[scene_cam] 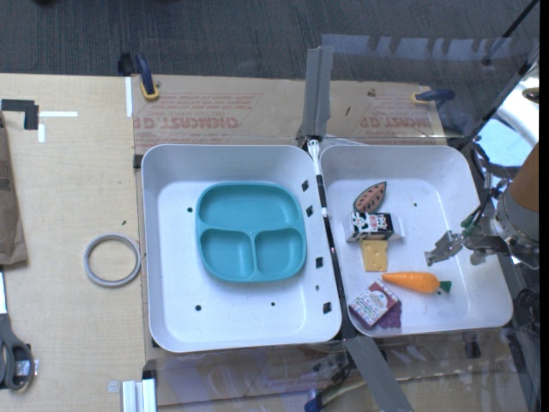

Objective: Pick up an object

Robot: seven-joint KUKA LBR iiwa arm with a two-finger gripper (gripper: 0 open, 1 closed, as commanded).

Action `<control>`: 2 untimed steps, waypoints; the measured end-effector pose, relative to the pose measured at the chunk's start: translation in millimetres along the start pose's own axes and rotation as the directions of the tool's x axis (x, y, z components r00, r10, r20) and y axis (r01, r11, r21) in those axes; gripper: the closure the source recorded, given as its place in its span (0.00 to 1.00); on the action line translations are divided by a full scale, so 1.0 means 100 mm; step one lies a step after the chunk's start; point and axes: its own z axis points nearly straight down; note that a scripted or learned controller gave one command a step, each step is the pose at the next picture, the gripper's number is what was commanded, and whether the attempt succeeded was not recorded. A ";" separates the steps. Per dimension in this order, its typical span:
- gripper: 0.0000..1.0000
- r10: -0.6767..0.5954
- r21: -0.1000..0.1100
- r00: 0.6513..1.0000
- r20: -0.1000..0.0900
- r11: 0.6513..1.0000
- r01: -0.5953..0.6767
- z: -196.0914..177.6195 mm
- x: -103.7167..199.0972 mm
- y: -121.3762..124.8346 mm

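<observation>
- Two white bins sit side by side on a wooden bench (69,196), dark carpet (257,15) beyond.
- Left bin (163,256) holds a teal divided plate (252,232).
- Right bin (480,307) holds a leaf (370,196), cow-print carton (371,225), cheese slice (374,254), carrot (413,282) and maroon packet (375,305).
- Gripper (446,249) hangs just right of the carrot, fingers apart, gripping nothing.

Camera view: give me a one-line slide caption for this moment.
Arm's hand hovers over the right bin just above the toy carrot; a teal divided plate sits in the left bin.
</observation>
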 end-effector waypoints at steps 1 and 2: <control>0.00 0.341 0.000 0.940 0.000 0.940 -0.341 0.61 0.37 -0.11; 0.00 -0.023 -0.001 1.000 0.001 1.000 0.023 -0.06 0.85 0.39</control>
